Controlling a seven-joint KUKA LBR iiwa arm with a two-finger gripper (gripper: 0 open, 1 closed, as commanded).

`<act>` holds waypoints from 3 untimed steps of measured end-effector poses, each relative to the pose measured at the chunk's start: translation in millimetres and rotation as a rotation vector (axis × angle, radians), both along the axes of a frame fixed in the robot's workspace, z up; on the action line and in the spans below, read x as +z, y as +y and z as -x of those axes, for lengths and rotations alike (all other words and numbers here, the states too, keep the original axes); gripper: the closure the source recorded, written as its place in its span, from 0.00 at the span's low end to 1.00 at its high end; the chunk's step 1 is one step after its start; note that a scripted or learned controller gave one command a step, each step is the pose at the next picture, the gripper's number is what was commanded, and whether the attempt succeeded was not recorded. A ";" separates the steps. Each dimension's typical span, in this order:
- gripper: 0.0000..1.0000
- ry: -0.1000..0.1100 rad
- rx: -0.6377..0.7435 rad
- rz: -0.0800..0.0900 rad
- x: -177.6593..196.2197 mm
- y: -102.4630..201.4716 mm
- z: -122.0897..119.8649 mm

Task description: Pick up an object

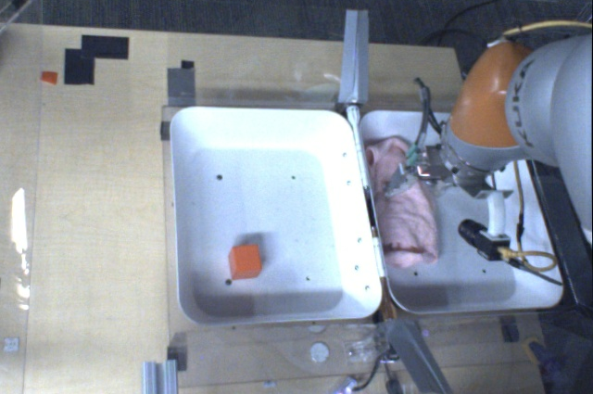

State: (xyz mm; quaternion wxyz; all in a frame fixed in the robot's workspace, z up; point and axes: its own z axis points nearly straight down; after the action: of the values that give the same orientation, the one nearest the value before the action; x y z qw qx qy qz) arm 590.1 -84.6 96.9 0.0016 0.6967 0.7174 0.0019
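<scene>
Fingers hung over right white bin, whether apart or together I could not tell. Crumpled pink cloth lay directly beneath, long axis running near-to-far. Small orange cube sat well left, other bin.

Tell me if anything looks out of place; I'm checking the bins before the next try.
Nothing looks spilled or broken. A crumpled pink cloth lies along the right bin's left side under the hand; an orange block sits in the left bin.

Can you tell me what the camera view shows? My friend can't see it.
A grey and orange robot arm's tool is over a pink cloth in the right bin. A small orange block sits in the left bin.
</scene>
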 end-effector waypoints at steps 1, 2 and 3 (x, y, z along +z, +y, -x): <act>0.00 -0.012 0.091 0.003 -6.1 -26.4 42.4; 0.00 -0.010 0.089 0.002 -6.9 -31.7 -9.2; 0.00 -0.010 0.116 0.003 -6.6 -31.8 26.0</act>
State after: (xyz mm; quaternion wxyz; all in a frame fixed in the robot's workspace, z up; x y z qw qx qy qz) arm 564.1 -116.4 90.3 0.0062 0.6540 0.7565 0.0045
